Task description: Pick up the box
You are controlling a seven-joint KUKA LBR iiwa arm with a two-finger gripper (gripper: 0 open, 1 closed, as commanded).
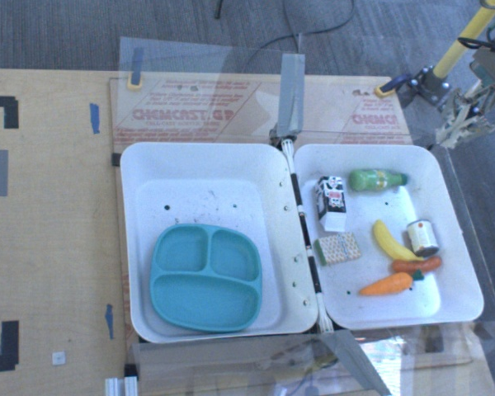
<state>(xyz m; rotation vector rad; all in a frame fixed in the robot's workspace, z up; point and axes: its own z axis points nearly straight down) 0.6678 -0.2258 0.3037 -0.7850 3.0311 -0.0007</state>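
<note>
A: Box (339, 248) first: where is it?

B: In the right bin (462, 291), near that bin's left wall, lying flat on the floor. It is a small speckled tan carton, turned a little off square to the bin walls.

A: What sits around it?

B: A black and white milk carton (332, 203) lies just above it in the picture, close but apart. A green bottle (378, 180) lies on its side toward the top of the bin. To the right of the box are a banana (390, 242), a small can (421, 238), a red sausage (416, 265) and a carrot (388, 285), grouped close together.

A: And the gripper?

B: The gripper (459, 124) hangs at the top right corner, outside the right bin, past its upper right rim. It is pale and thin against the grey floor. I cannot tell whether its fingers are apart or closed. Nothing shows between them.

A: So how does the box lie relative to it?

B: Well apart. The box is down and to the left of the gripper, with the green bottle and the bin rim between the 2.

A: The other bin?

B: The left bin (140, 172) holds a teal tray (206, 277) with 3 compartments.
</note>
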